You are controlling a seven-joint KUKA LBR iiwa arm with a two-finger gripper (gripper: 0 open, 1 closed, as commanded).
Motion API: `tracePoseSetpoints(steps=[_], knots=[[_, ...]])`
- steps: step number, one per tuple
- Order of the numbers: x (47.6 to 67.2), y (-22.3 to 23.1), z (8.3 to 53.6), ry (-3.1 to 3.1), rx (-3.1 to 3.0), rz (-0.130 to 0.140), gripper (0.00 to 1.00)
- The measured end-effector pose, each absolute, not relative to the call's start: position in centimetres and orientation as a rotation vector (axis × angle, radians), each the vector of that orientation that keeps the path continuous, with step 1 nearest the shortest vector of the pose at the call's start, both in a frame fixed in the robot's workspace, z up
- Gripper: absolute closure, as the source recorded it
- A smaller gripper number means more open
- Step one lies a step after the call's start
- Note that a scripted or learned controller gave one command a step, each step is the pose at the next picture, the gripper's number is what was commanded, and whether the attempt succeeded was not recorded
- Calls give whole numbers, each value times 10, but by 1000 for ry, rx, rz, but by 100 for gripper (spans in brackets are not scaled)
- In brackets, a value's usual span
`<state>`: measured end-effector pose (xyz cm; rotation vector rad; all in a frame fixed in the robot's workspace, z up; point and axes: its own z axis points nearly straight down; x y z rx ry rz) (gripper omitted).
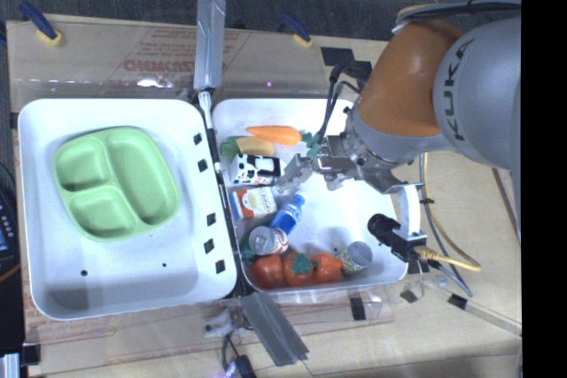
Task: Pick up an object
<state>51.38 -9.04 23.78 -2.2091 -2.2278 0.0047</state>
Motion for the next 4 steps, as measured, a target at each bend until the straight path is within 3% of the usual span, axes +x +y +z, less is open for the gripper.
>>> tracePoseSetpoints(steps=[1, 2, 3, 4], knots=[[516, -104, 91, -2296, -2142, 2, 0], [505, -108, 204, -2335, -2101, 0, 0], [480, -100, 99, -2153, -2295, -5, 0], [531, -124, 92, -2117, -2319, 1, 0]])
